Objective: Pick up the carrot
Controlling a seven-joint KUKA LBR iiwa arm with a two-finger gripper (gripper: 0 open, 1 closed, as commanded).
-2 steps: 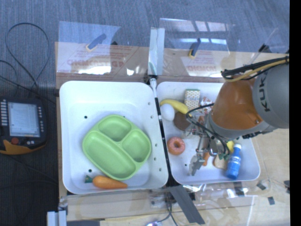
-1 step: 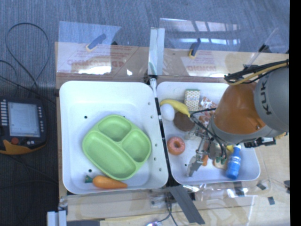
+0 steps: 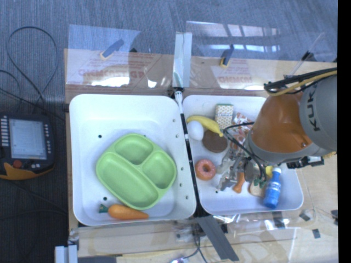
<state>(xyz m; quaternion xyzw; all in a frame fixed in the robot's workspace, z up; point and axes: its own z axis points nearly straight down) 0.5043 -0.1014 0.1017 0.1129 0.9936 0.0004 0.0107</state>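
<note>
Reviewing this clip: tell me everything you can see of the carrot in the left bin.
The carrot lies flat in the left bin, near its front edge, just below the green divided plate and close against or touching its rim. It is orange and smooth, likely a plastic toy, with a small dark green top at its left end and its tapered tip pointing right. The gripper is over the right bin, away from it.

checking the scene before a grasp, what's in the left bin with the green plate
Beside the green divided plate in the left bin, a carrot lies at the plate's near edge, touching or nearly touching it. Whatever sits under the plate is covered.
</note>
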